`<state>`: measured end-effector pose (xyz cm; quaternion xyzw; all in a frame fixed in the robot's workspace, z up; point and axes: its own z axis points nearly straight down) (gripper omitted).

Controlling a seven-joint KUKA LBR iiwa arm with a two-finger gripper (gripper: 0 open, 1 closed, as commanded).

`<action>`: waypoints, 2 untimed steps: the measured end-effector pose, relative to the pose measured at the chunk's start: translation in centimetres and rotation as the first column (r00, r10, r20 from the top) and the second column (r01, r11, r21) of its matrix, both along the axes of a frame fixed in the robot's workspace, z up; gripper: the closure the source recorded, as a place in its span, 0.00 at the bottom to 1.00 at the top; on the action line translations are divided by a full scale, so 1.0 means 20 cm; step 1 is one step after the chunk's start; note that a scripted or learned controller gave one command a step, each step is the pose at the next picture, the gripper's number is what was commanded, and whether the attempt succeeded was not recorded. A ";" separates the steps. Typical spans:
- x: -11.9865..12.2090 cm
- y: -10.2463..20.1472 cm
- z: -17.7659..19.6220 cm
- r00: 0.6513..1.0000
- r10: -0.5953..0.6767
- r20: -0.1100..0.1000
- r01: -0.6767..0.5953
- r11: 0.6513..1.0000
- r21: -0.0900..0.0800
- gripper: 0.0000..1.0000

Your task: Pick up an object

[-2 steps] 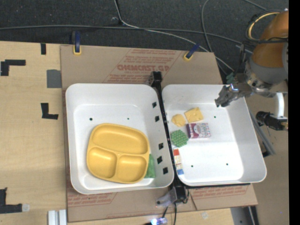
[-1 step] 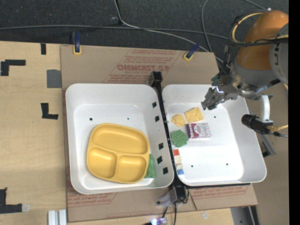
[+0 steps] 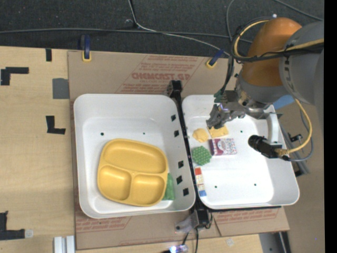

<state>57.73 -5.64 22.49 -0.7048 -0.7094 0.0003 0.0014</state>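
Since the gripper hangs low over the crowded left edge of the right bin, it may knock the yellow block aside; grip unclear.

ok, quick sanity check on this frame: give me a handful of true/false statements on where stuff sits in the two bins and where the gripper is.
1. The yellow divided tray lies in the left bin. True.
2. The gripper hangs over the left bin. False: it is over the right bin, at its upper part near the yellow block.
3. The green bumpy piece sits in the right bin, close to the divider between the bins. True.
4. The purple and white packet lies on the yellow divided tray. False: it lies on the floor of the right bin, right of the green bumpy piece.
5. The tray has three compartments. True.
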 end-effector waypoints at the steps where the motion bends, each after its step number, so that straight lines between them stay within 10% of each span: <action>1: -0.04 0.24 0.04 1.000 0.000 0.001 0.000 1.000 0.000 1.00; 2: -0.09 0.50 -0.02 1.000 0.000 -0.001 0.000 1.000 -0.001 1.00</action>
